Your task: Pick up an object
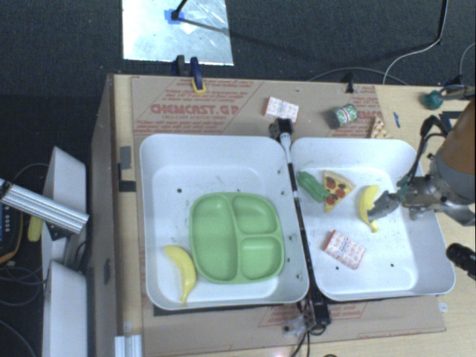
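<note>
Arm low over right bin [428, 274], gripper [381, 207] touching banana [367, 202] beside pizza slice [337, 188], finger state impossible to tell

Two bins are set side by side on the bench [223, 110]. In the left bin [160, 162] a tray [236, 236] is placed, with a banana [182, 271] at its left. In the right bin [428, 274] a pickle [312, 185] is laid leftmost, then a pizza slice [336, 189], then a second banana [367, 204]; a packet [343, 248] is placed nearer the front.
</note>
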Controlling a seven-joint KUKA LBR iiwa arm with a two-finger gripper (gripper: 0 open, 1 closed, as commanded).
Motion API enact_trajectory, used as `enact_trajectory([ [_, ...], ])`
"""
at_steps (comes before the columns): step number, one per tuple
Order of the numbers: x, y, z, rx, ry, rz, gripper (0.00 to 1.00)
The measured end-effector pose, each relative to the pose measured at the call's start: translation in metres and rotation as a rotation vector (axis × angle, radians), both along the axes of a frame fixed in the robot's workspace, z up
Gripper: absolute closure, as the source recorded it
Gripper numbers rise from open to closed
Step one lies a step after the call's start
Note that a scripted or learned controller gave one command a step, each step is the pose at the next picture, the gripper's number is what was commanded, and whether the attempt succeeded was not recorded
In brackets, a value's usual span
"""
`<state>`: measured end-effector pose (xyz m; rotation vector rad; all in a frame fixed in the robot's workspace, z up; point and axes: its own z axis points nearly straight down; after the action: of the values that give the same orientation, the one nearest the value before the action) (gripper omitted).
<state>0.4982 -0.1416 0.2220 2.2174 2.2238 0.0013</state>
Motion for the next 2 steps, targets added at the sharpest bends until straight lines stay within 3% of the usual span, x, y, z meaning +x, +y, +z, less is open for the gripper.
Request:
enact_trajectory([
  [1, 0.064, -0.003, -0.066, 0.000, 0.001, 0.000, 0.00],
  [2, 0.089, -0.040, -0.138, -0.001, 0.001, -0.002, 0.00],
])
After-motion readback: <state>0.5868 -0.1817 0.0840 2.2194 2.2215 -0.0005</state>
